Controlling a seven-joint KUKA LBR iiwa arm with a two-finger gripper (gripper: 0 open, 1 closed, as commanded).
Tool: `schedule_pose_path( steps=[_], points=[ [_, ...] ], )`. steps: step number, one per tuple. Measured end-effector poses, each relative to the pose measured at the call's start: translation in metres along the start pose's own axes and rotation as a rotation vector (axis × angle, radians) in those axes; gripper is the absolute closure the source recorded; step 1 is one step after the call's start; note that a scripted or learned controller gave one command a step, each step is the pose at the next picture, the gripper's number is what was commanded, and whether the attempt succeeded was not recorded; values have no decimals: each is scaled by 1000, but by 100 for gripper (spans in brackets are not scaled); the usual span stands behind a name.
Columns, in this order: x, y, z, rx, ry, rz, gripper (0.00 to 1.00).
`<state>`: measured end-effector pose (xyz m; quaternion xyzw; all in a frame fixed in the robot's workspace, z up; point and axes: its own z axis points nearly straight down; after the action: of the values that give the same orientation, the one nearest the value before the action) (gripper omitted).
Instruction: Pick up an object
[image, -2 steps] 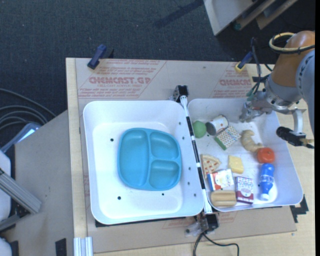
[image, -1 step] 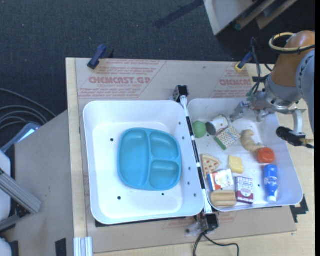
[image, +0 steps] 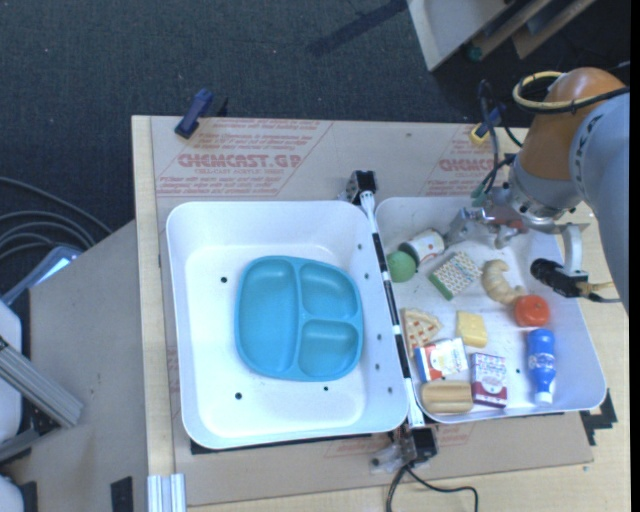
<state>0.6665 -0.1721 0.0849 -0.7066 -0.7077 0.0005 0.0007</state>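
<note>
The right bin holds several small objects: a green ball, a white cup, a checkered packet, a beige pastry, a red tomato, a blue bottle, a yellow cheese block, a pizza slice, a red-and-white carton, a red box and a bun. My gripper hangs over the bin's far part, just behind the packet and the pastry. Its fingers stand open with nothing between them.
The left bin bears a blue divided plate. The grey arm with its orange band reaches in over the right bin's far right corner. A black clip sits where the bins meet.
</note>
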Motion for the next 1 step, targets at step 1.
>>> schedule_pose_path(
  steps=[1],
  points=[
    [9,-32,0,-1,0,2,0]
  ],
)
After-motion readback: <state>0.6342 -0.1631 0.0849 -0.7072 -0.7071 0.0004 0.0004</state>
